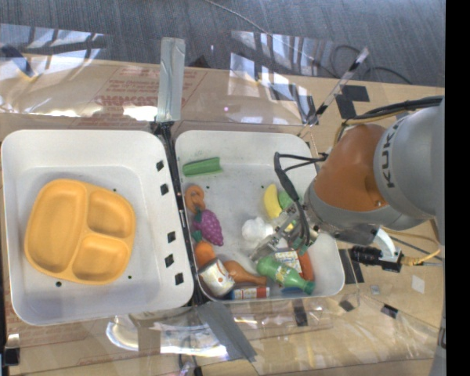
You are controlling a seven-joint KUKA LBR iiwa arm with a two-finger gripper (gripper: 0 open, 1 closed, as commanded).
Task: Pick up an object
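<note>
The right bin (243, 149) holds several toy foods: a green cucumber (201, 166), a yellow banana (273, 201), purple grapes (210, 226), a white lump (256, 229), a green bottle (284, 276), a small can (215, 278) and orange pieces (193, 197). My gripper (284, 240) hangs low over the bin's right side, just right of the white lump and above the green bottle. Its fingertips sit among the clutter near a small labelled item (286, 256).
The left bin (78, 151) carries a yellow divided tray (80, 230). The grey arm with its orange band (352, 180) leans in over the right bin's right wall. Cables and tape lie on the cardboard bench (219, 92) behind and to the right.
</note>
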